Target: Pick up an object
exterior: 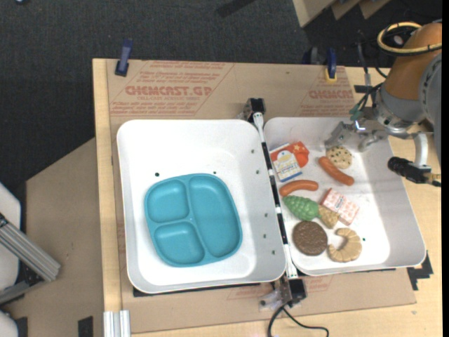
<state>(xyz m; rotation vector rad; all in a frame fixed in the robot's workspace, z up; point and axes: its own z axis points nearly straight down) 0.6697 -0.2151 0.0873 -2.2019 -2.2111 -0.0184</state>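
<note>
Cookie (340, 157) near right bin's (403, 223) far edge, touching red sausage (337, 170), just under gripper (349, 135) with finger state impossible to tell; best taken by descending straight, straddling only the cookie, closing before lifting.

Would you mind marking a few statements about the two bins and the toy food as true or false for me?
1. The teal divided tray lies in the left bin. True.
2. The croissant sits at the far end of the right bin, next to the gripper. False: it lies at the near end, beside the brown round patty.
3. The gripper is over the far part of the right bin, close to the cookie. True.
4. The teal divided tray holds a sausage. False: both sausages lie in the right bin.
5. The green toy vegetable lies in the right bin, just nearer than the sausage by the divider. True.
</note>
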